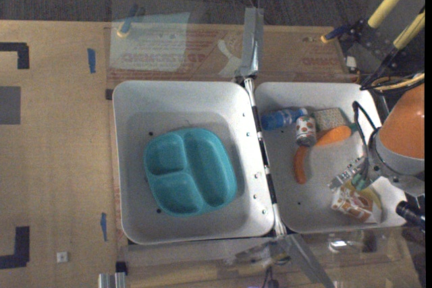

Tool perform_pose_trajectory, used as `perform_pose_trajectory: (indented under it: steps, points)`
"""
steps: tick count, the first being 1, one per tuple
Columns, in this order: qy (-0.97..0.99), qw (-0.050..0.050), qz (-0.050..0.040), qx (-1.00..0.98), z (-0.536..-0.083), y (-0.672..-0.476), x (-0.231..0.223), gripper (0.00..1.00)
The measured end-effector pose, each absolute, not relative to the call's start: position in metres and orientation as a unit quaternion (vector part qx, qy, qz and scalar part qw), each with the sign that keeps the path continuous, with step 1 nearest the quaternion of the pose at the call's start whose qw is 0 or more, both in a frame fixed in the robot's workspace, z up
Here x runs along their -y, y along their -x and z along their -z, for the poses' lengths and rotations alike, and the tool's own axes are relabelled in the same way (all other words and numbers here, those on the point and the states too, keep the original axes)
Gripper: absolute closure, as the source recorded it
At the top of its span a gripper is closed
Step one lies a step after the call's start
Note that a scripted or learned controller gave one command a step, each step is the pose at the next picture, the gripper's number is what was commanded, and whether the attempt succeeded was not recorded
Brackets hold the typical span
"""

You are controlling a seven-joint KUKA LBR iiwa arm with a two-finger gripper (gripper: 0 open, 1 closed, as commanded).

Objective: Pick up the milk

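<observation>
From above, the arm (405, 135) entered at the right edge, its orange band bulging over the right bin (317, 212) and its grey wrist angled down toward that bin's lower right corner. The gripper (354, 175) sat low there, right at the milk (352, 202) — a small flattened carton, white with orange and brown printing, lying tilted on the bin floor. Its metal tip looked to be touching the carton's upper edge, but whether the gripper was apart, together or clamped on anything could not be told from this angle. No lettering on the carton could be read. Further up in the same bin lay a blue plastic bottle (280, 119) on its side, a small can (305, 130) with a red-and-white label too blurred to read, a speckled tan block like a sponge (329, 118), and two smooth orange pieces — one carrot-shaped (334, 136), one narrow and upright (300, 165). The left bin (135, 212), shallow, white and glossy, held a teal divided plate (191, 172) with three compartments. Both bins rested on a brown wooden bench (54, 165) marked with blue and black tape.
</observation>
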State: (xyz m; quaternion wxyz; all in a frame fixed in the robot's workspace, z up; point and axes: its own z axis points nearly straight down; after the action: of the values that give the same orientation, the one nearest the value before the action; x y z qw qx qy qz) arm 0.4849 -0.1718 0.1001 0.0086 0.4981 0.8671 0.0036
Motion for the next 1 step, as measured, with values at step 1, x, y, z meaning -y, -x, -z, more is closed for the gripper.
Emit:
perform_pose_trajectory:
  steps: [1]
  points:
    - [-0.499,0.008,-0.0031,-0.867,-0.0997,-0.4843,0.1723,0.0]
